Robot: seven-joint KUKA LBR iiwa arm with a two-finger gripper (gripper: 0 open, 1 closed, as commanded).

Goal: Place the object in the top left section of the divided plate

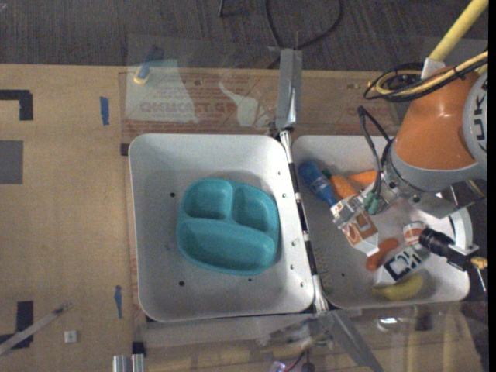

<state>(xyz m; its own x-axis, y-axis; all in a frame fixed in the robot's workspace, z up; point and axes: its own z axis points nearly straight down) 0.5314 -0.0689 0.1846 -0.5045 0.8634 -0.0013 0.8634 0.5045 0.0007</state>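
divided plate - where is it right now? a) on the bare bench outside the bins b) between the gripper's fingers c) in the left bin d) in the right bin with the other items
c: the teal divided plate lies flat on the floor of the left bin, apart from the gripper, which is over the right bin among the blue bottle and banana.

"UK" on the arm (482, 103)
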